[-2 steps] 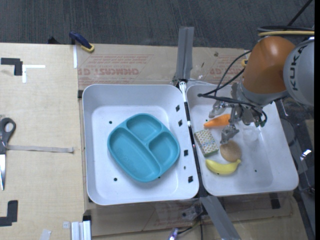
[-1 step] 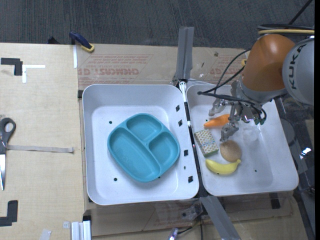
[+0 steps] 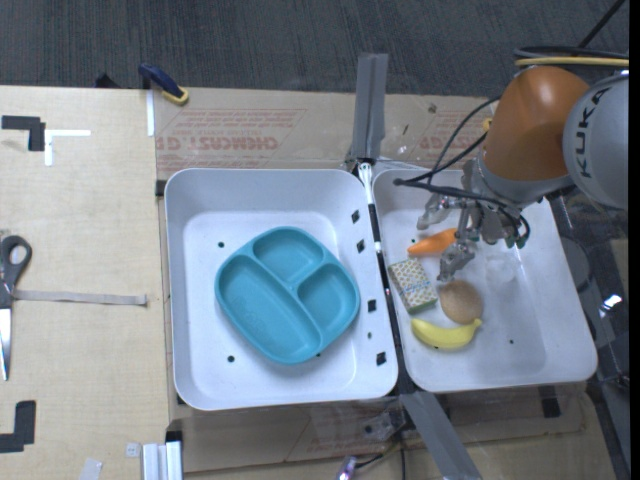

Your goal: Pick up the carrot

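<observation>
The orange carrot point(image 3: 430, 245) lies in the right bin point(image 3: 545, 358), near its left wall and pointing left to right. My gripper point(image 3: 456, 245) hangs below the orange wrist band, right at the carrot's right end. Cables and the gripper body cover that end, so I cannot see whether the carrot is gripped or simply lies under the tool.
In the right bin, just in front of the carrot, are a yellow-green sponge block point(image 3: 412, 282), a brown round fruit point(image 3: 460, 302) and a banana point(image 3: 445, 334). The left bin point(image 3: 190, 218) holds a blue divided plate point(image 3: 288, 295). Scissors point(image 3: 10, 268) lie on the bench at far left.
</observation>
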Controlling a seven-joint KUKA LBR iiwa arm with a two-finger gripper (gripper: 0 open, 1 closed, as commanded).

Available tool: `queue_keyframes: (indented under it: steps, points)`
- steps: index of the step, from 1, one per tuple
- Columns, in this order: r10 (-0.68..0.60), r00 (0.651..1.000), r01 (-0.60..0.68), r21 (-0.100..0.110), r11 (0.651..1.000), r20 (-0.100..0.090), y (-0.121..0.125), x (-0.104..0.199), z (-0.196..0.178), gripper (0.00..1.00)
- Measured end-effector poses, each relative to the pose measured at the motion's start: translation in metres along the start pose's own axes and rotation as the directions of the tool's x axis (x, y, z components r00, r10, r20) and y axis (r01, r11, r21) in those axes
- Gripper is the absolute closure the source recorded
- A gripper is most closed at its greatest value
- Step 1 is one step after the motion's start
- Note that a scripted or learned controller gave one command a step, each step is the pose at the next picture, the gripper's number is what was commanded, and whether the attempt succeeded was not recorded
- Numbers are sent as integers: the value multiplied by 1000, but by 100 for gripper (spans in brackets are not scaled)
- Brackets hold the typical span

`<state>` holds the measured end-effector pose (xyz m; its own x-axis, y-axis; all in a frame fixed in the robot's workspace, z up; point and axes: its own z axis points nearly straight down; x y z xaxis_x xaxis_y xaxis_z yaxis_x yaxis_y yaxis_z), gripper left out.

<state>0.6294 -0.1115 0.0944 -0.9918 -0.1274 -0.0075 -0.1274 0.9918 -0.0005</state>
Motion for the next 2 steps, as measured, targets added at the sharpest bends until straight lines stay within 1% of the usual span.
queue_keyframes:
  steps: [1, 2]
  points:
    - [15, 1000, -15, 0, 1000, 0, 9, -16, 1, 0]
    - [49, 999, -49, 0, 999, -1, -2, 28, 0, 0]
